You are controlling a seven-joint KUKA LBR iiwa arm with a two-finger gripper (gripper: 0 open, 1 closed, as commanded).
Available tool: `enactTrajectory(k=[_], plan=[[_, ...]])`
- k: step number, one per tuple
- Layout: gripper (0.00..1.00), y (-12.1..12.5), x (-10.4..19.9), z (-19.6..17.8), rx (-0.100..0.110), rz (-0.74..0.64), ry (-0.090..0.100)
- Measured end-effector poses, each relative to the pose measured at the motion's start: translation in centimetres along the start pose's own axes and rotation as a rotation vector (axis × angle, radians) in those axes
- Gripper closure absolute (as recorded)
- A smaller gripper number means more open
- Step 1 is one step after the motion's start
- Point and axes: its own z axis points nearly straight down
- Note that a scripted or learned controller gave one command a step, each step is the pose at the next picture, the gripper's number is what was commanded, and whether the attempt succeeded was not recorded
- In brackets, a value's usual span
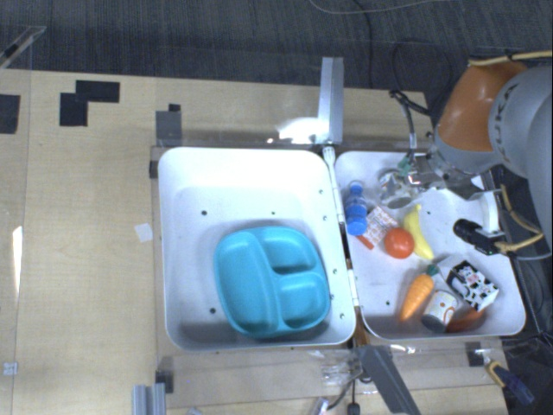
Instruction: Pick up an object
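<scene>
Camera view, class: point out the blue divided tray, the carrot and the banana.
blue divided tray (272, 279): camera view, on the ridge between its compartments.
carrot (417, 294): camera view, on the middle of its orange body.
banana (418, 232): camera view, on the middle of its yellow length.

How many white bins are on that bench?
2. The left bin holds a blue divided tray; the right bin beside it holds small toys, near the arm.

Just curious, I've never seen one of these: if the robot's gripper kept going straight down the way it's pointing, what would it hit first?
Probably the banana or the bare floor of the right bin beside it. The gripper hangs over that bin's upper part, but depth is hard to judge here.
</scene>
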Motion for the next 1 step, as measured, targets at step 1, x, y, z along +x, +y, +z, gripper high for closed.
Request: enactTrajectory(k=[1], plan=[[1.0,1.29,4.89,-8.99,0.021,0.195,0.004]])
